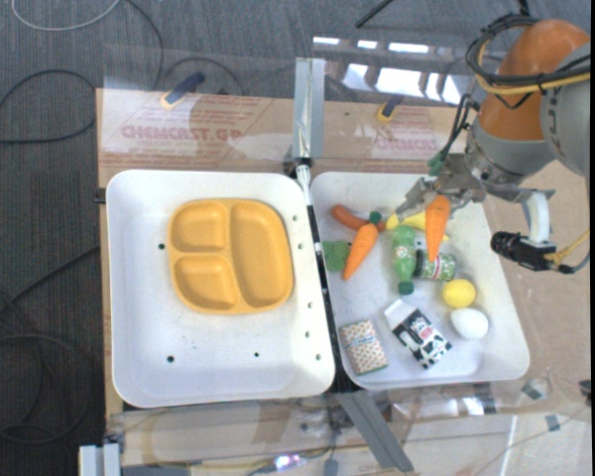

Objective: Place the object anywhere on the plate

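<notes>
- I see my gripper [438, 198] at the upper right of the frame, over the right bin [511, 350], its fingers closed on the top of an orange carrot [435, 226] that hangs upright.
- The yellow three-compartment plate [230, 255] lies in the left bin [144, 360], centre left.
- Below the carrot lie a green bottle [406, 253], a lemon [459, 293] and a white egg [468, 322].

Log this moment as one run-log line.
gripper: over right bin, shut on carrot | plate: left bin, nothing on it | status: carrot lifted, not yet placed
</notes>
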Tool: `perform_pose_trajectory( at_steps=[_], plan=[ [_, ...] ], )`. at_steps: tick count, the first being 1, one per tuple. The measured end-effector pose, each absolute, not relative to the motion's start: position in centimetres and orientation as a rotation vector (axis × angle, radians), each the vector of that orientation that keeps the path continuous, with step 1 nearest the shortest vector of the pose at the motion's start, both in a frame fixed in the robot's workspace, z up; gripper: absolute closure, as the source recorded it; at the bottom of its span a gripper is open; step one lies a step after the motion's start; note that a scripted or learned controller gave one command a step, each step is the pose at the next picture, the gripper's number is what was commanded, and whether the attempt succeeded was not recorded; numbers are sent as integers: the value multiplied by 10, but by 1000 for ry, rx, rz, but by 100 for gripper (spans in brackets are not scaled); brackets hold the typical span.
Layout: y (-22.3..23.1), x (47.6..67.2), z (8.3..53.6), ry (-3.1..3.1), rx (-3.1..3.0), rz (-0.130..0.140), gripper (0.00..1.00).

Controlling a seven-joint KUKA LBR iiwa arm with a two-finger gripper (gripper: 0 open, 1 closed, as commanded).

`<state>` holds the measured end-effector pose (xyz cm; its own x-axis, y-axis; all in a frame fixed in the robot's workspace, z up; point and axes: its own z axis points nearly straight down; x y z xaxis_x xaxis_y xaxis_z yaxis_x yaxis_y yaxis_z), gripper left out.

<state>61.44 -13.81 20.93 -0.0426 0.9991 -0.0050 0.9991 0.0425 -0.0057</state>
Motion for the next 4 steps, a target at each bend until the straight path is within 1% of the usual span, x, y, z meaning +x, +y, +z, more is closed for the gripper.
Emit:
perform_pose_trajectory(
  at_steps=[1, 2, 3, 4],
  plan=[
    [-95, 664, 170, -2457, -1956, 7, 100],
    [-17, 669, 197, -2679, -1638, 3, 100],
    [70, 595, 180, -2794, -1426, 4, 100],
    [87, 651, 194, -2782, -1453, 3, 100]
  ],
)
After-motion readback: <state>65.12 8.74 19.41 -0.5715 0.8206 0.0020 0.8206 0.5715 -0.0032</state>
